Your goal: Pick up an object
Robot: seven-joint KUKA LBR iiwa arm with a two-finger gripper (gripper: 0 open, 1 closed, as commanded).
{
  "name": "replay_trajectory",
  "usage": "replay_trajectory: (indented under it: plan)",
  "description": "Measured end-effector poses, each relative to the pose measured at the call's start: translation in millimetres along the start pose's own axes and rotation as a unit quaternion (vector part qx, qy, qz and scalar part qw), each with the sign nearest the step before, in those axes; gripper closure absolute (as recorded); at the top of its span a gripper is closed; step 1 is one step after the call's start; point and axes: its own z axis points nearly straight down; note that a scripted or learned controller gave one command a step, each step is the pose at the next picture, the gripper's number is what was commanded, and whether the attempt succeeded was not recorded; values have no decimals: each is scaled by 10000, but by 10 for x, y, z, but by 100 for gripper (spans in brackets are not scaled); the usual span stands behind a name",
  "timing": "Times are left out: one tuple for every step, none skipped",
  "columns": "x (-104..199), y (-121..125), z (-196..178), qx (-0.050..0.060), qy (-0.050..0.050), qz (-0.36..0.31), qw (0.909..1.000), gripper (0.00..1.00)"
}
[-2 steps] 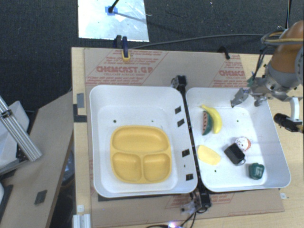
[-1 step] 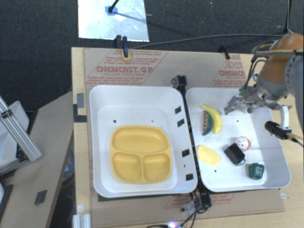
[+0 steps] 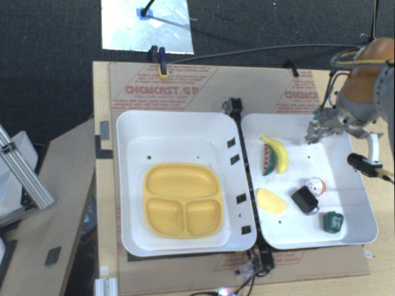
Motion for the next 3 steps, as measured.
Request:
replay_trajectory:
  plan:
    - [39, -51, -607, 6, 5, 11, 10000, 100]
    - [33, 16, -1256, -12, -2, 4, 10000, 100]
    - [29, 34, -1734, -4, 0, 0, 10000, 100]
